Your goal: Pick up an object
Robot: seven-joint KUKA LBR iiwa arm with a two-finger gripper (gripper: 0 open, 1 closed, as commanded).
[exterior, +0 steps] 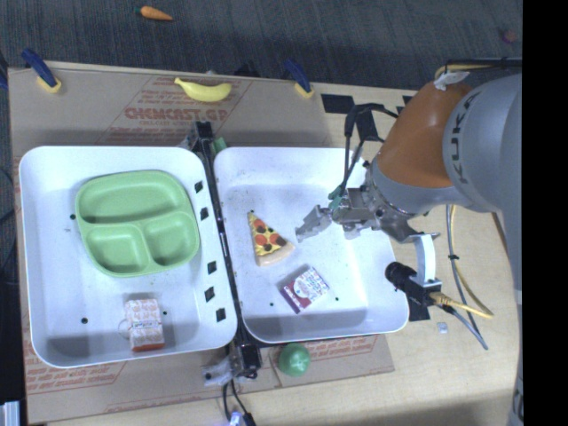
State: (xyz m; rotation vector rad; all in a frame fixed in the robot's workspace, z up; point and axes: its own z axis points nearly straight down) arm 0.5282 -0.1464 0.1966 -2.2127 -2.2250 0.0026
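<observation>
A pizza slice (pixel 267 239) lies in the right bin (pixel 266 171), left of centre. A small maroon and white packet (pixel 304 288) lies below it, toward the bin's front. My gripper (pixel 312 222) hangs over the middle of the right bin, just right of the pizza slice, with nothing between its fingers that I can make out. The grey arm with its orange band (pixel 426 145) reaches in from the right. A green divided tray (pixel 138 222) and a wrapped snack (pixel 144 323) lie in the left bin (pixel 44 238).
A yellow banana (pixel 203 88) rests on the cardboard behind the bins. A green ball (pixel 294 359) sits in front of the right bin. An orange carrot (pixel 156 12) lies on the floor beyond. Blue clamps (pixel 41 70) hold the cardboard.
</observation>
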